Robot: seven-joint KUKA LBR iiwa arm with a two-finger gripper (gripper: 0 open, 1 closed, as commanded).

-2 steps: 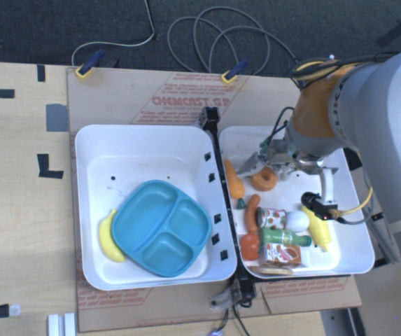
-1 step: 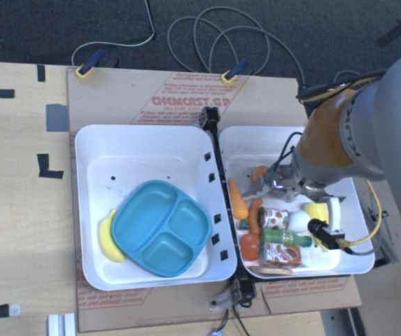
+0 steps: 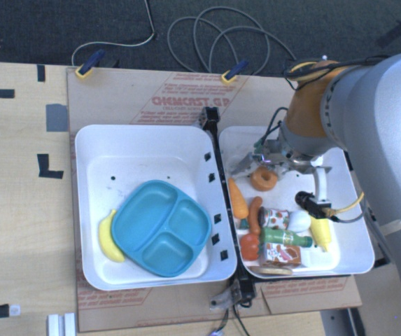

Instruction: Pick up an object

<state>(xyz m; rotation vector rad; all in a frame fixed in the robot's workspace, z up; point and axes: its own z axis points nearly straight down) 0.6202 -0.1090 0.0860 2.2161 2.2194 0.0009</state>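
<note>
Overhead, the grey arm point(image 3: 368, 117) hides its gripper point(image 3: 278, 161); whether that is open or closed I cannot tell. Just beside the gripper lies the doughnut point(image 3: 263, 180). Carrots point(image 3: 238, 200) crowd close, so a grasp may slip or nudge neighbours. Beyond, the left bin point(image 3: 88, 187) holds a blue plate point(image 3: 161, 227) and banana point(image 3: 108, 240).

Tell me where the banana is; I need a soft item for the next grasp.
The banana lies in the left bin, against its near-left wall, partly tucked under the left edge of the blue divided plate.
</note>
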